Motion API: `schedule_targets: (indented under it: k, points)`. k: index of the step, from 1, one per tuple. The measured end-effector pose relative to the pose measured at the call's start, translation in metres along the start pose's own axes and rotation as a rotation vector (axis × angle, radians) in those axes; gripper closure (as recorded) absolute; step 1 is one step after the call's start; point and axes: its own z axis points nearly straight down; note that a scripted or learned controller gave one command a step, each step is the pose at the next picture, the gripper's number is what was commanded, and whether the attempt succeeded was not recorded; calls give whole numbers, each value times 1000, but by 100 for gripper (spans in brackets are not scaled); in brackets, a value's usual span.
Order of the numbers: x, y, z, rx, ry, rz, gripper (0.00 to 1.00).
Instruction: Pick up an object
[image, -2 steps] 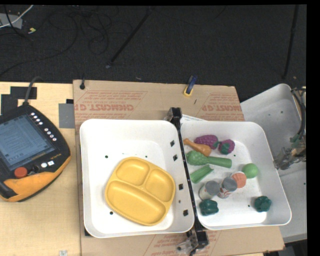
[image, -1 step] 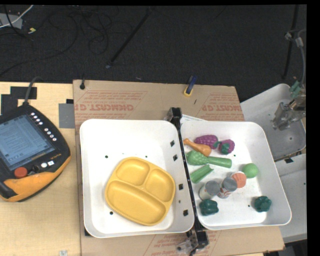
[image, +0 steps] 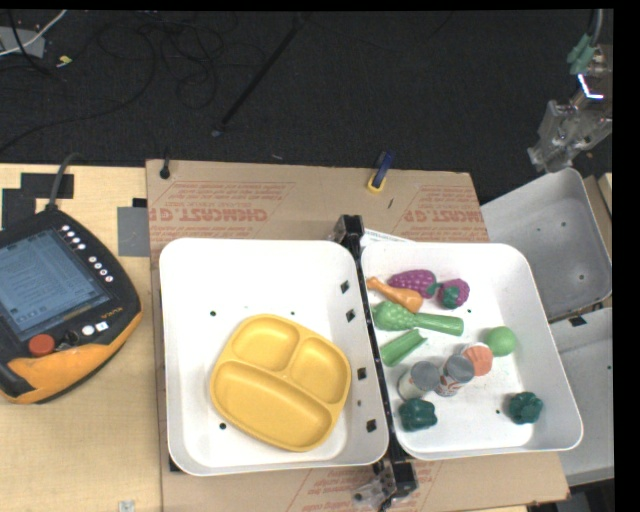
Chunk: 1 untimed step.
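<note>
I see gripper (image: 577, 112) up beyond right bin's (image: 545, 300) far right corner, well apart from toys; cannot tell its state. Right bin holds carrot (image: 394, 292), purple grapes (image: 412, 281), green corn (image: 418, 320), two broccoli pieces. Yellow divided plate (image: 280, 380) in left bin (image: 200, 270).

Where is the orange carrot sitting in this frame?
The carrot lies in the right bin, near its upper-left corner, just left of the purple grapes and above the green corn.
</note>
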Motion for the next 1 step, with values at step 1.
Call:
schedule_targets:
  k: [1]
  points:
    - [21,-77,217,34,3,9,100]
